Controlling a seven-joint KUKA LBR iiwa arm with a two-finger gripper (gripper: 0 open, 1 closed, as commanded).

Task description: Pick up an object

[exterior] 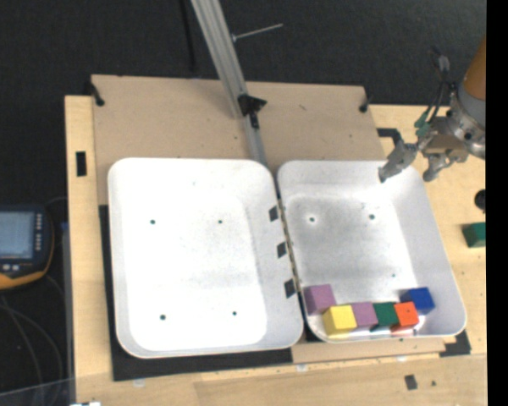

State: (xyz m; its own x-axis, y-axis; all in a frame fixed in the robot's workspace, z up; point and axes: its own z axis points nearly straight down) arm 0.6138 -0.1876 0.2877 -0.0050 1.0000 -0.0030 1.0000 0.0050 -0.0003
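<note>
Blocks (pixel 368 314) along right bin's (pixel 423 218) near edge

- Setting is presenting as a robotics laboratory or test cell, not a home or shop.
- A plain plywood counter (pixel 195 117) is carrying two shallow white bins (pixel 195 252), clipped together side by side.
- An aluminium mast (pixel 220 41) is rising at a slant from the counter's far edge, as camera rigs do.
- A handheld control pendant (pixel 13 244) with a lit screen is lying at the left, cables trailing below it.
- Dark carpet (pixel 68 24) is surrounding the counter.
- Small coloured blocks (pixel 368 311) are sitting in the right bin, serving as test pieces.
</note>
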